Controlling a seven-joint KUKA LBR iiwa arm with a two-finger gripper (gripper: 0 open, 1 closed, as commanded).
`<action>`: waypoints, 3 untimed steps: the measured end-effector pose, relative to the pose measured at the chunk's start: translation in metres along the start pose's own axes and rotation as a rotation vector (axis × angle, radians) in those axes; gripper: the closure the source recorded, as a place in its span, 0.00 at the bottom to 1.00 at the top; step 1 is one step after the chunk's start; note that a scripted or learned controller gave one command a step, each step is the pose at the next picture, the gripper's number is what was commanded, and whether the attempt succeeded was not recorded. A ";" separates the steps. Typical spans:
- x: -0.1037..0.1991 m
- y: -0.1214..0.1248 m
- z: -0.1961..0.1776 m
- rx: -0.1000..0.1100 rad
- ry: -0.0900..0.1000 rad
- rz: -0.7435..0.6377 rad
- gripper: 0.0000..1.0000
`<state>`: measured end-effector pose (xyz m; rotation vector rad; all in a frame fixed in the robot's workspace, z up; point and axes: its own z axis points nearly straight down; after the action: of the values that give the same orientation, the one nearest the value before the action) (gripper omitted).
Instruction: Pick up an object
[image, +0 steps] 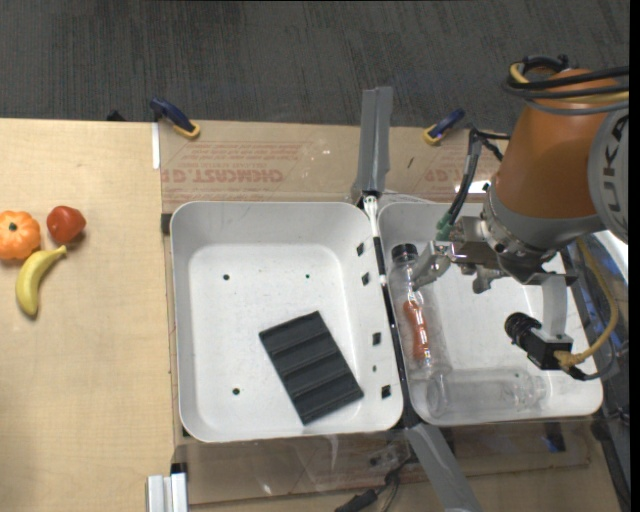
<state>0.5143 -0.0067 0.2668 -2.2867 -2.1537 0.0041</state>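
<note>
Fingers of the gripper (470, 262): state cannot be determined. Arm (560, 150) hovers over right bin (590, 400), positioned near bottle (413, 315) as the likely target.

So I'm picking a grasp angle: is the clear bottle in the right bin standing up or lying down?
Lying down. The clear bottle rests lengthwise along the right bin's left wall, cap toward the far end.

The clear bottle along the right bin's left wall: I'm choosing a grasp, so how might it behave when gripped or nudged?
The clear bottle lies on its side, so a nudge would probably roll it. Its smooth transparent wall looks slippery and may flex under the jaws. It probably weighs little; only a reddish insert shows inside.
</note>
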 end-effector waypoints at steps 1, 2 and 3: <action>-0.043 0.033 0.077 0.003 0.000 -0.027 0.00; -0.091 0.038 0.079 0.001 0.000 0.065 0.00; -0.179 0.005 0.098 0.000 0.001 -0.029 0.00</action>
<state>0.5083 -0.1858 0.1689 -2.2550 -2.1860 0.0035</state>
